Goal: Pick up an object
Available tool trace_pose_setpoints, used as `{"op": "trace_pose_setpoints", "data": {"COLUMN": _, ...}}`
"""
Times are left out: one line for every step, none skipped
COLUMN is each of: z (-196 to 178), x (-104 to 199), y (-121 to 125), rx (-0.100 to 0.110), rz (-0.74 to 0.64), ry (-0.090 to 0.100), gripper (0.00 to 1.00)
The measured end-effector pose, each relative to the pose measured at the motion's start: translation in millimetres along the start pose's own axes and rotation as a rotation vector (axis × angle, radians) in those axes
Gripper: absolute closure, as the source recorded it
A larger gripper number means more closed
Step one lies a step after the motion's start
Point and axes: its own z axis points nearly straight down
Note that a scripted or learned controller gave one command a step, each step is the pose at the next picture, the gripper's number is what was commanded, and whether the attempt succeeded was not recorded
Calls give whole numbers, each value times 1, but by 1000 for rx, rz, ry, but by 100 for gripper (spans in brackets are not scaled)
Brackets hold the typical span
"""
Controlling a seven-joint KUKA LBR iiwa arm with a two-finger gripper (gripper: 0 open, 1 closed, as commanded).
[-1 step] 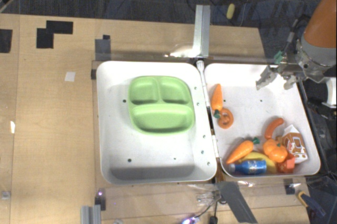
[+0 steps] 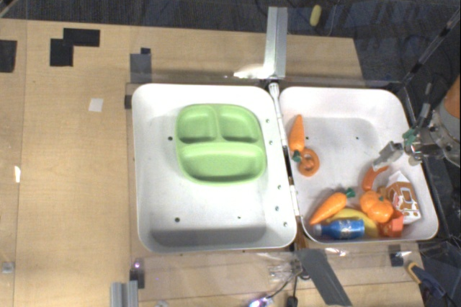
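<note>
Green divided plate (image 2: 219, 142) lying in left bin (image 2: 155, 212) on desk (image 2: 65, 176). In right bin (image 2: 346, 107): carrot (image 2: 296, 133) sitting near divider, second carrot (image 2: 328, 207) leaning over blue can (image 2: 343, 228), orange fruit (image 2: 376, 207) and red-white packet (image 2: 403, 200) crowding front right corner. My jaws (image 2: 400, 150) hovering at right rim, above pile; cannot tell whether apart or together.

You see a matt, pale wood counter (image 2: 65, 154) carrying two smooth white plastic bins (image 2: 209, 237), faintly glossy. The green tray (image 2: 220, 142) looks like matt plastic. The carrots (image 2: 328, 207) look like shiny plastic toys. A brushed metal bracket (image 2: 276, 42) stands behind.
</note>
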Motion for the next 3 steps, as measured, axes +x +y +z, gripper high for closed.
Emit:
{"op": "trace_pose_setpoints", "data": {"z": 87, "x": 0, "y": 5, "rx": -3, "rz": -101, "ry": -1, "gripper": 0}}
{"op": "trace_pose_setpoints", "data": {"z": 78, "x": 0, "y": 6, "rx": -4, "rz": -100, "ry": 0, "gripper": 100}}
{"op": "trace_pose_setpoints", "data": {"z": -22, "x": 45, "y": 54, "rx": -3, "rz": -109, "ry": 0, "gripper": 100}}
